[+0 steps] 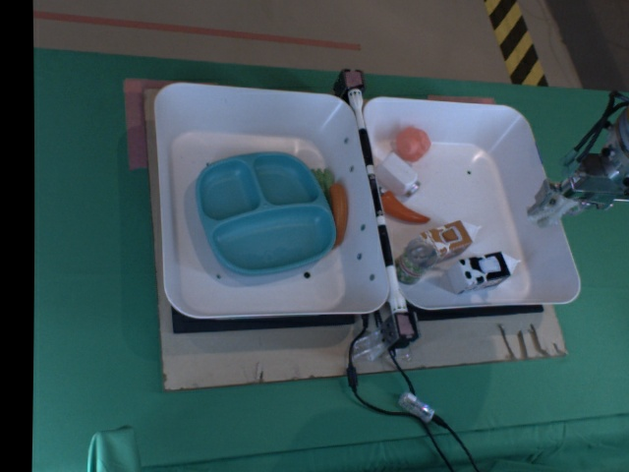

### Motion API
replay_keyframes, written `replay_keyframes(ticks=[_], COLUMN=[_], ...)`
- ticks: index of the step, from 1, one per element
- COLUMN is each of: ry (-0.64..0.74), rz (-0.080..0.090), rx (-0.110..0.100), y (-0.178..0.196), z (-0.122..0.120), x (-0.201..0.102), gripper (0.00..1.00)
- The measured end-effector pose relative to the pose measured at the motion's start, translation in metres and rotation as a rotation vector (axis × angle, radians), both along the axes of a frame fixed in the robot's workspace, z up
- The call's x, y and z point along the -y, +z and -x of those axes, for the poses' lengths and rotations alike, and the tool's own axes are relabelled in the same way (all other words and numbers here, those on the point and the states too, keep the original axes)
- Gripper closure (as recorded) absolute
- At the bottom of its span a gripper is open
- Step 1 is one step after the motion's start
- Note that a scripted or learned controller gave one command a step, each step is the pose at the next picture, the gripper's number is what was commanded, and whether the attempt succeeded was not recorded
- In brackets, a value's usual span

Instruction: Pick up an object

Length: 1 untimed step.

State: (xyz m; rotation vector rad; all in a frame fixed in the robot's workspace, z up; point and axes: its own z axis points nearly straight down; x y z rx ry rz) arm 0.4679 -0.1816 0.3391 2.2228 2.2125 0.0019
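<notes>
divided plastic plate [263, 214]: teal blue
carrot [338, 211]: orange, green top
small carton [482, 270]: black-and-white cow patches
round ball [413, 143]: salmon pink
surface [88, 264]: green cloth

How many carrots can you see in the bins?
2. One carrot lies in the left bin, beside the blue divided plate. The other carrot lies in the right bin, near the divider.

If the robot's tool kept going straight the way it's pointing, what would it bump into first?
Probably the right bin's rim. The tool points left and slightly down from just outside that edge. If it passes above the rim, the cow-print carton looks closest, though depth is unclear.
</notes>
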Motion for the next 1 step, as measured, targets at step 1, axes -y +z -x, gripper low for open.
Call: replay_keyframes(ticks=[1], ry=[0.000], rz=[0.003], rx=[0.003], y=[0.0202], z=[-0.0945], x=[0.0066], gripper=[1.00])
